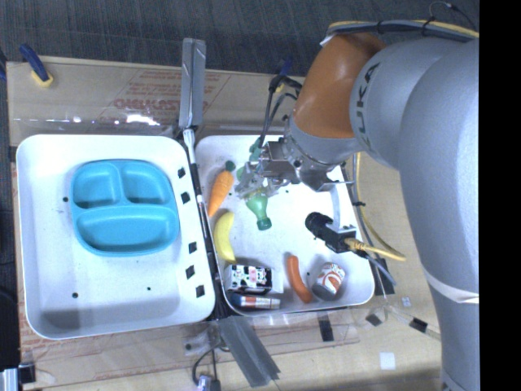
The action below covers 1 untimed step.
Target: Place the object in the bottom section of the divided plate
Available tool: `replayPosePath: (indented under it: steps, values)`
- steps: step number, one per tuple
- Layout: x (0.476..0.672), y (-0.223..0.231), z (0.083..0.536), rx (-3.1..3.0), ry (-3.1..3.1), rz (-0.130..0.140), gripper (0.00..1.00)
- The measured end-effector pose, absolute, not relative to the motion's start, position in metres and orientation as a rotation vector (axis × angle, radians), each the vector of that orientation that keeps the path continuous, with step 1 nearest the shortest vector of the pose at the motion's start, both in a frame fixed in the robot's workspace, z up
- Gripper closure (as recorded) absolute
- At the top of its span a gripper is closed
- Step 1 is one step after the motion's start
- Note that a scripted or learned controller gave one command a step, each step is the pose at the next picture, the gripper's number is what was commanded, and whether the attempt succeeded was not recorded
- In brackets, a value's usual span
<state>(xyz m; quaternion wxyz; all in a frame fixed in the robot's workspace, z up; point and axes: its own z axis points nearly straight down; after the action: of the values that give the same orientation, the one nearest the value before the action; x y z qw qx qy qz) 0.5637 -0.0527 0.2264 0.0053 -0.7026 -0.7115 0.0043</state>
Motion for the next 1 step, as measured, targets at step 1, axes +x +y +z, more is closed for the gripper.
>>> replayPosePath:
  steps: [1]
  values:
    - [0.5711,0.0107,0.2154,-2.213,-2.216,0.017,1.00]
